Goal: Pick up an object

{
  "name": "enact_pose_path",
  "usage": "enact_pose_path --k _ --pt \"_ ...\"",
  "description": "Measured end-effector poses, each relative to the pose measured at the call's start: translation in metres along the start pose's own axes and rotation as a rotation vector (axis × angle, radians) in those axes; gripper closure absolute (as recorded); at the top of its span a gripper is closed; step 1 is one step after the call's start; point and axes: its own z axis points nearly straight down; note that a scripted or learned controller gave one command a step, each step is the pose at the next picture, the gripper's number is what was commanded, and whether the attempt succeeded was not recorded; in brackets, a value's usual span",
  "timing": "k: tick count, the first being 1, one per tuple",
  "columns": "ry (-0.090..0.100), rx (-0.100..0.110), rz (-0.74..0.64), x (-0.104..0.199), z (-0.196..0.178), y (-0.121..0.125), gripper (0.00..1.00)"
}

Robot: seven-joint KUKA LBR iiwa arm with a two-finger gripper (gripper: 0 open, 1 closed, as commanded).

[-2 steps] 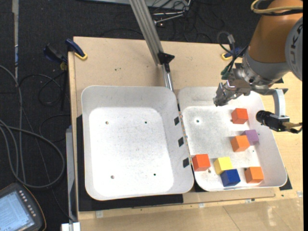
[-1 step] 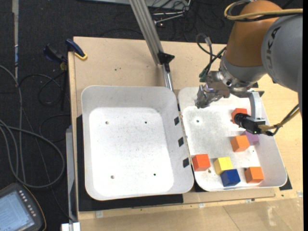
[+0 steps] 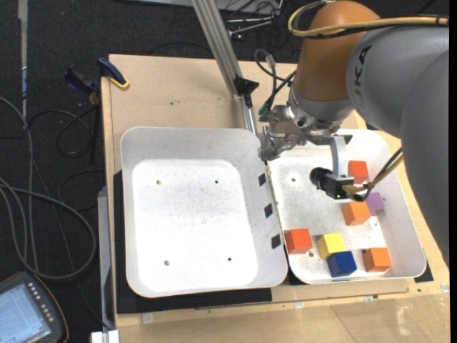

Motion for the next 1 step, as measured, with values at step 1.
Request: enact_pose_path --k 1 --pt "0.000 -0.004 0.001 0.0523 -0.0088 0.0060 1.00"
